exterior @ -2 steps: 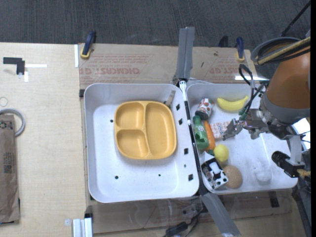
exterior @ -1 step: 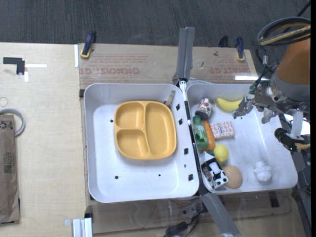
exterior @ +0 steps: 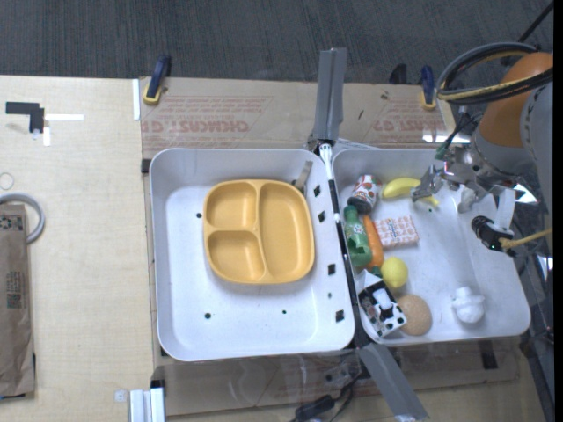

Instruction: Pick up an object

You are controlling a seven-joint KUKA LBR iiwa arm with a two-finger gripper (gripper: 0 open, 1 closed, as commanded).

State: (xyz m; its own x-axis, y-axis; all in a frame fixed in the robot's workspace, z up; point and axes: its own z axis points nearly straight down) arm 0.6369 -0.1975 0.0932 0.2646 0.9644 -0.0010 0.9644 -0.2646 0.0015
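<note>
Where the two white bins meet at the middle of the surface [exterior: 79,192], the objects are seen gathered along the left wall of the right bin [exterior: 501,319]. A yellow banana [exterior: 400,187] is found near the back of that bin, beside a small red-and-white can [exterior: 364,190]. Below them, a green bottle [exterior: 355,231], an orange carrot-like piece [exterior: 374,243] and a pink patterned box [exterior: 398,229] are laid touching one another. A lemon [exterior: 395,272] is placed just in front of these, then a brown rounded object [exterior: 413,315] and a black-and-white item [exterior: 380,309] at the front corner. A small white object [exterior: 467,305] is set apart near the right wall. The end effector [exterior: 444,183] is held at the back of the right bin, just beside the banana's right tip; whether its fingers are parted or closed cannot be told, and nothing is seen between them. A yellow divided plate [exterior: 259,232] is held in the left bin [exterior: 176,262].
</note>
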